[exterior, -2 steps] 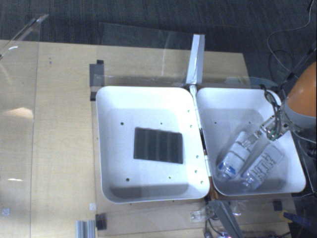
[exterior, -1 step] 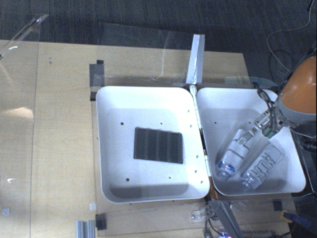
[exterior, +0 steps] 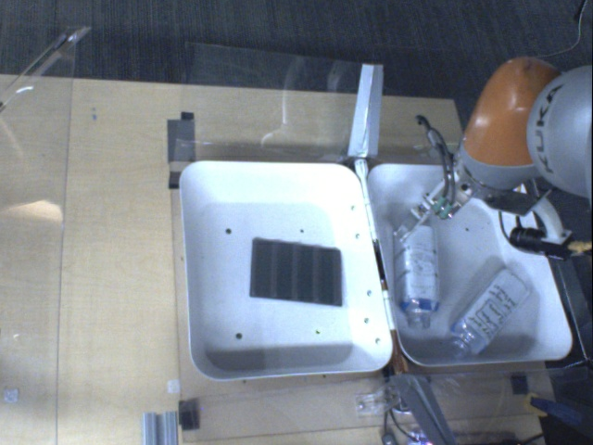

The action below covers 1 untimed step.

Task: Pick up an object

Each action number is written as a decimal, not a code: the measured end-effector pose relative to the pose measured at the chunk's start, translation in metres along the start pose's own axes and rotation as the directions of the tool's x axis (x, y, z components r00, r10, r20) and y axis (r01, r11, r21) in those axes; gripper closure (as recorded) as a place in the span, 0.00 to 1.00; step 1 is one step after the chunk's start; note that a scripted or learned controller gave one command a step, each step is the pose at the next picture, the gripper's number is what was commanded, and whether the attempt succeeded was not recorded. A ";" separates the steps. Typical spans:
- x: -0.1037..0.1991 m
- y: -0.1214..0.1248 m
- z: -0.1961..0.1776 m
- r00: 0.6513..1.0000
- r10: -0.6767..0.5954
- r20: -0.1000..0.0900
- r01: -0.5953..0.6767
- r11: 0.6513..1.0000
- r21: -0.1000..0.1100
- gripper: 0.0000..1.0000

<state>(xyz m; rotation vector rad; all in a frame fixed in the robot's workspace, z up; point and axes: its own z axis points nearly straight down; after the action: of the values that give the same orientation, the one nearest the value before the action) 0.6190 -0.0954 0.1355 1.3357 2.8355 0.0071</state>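
Jaws of the arm (exterior: pixel 443 204) hang low over the upper left part of the right bin (exterior: pixel 556 341), just above the top end of a clear plastic bottle (exterior: pixel 419 272), but I cannot tell how they stand, nor if they grip something. This bottle lies along the left wall of the right bin, and a second clear bottle (exterior: pixel 488 311) lies tilted near it, toward the lower right corner. On the wooden desk (exterior: pixel 111 248), the left bin (exterior: pixel 213 193) has a dark ribbed rectangular piece (exterior: pixel 296 272) in its middle.
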 end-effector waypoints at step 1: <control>0.033 -0.050 0.021 1.000 0.016 0.009 -0.016 1.000 -0.007 0.00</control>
<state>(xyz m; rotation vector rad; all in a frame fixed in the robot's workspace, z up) 0.5595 -0.1015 0.1137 1.3536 2.8151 0.0109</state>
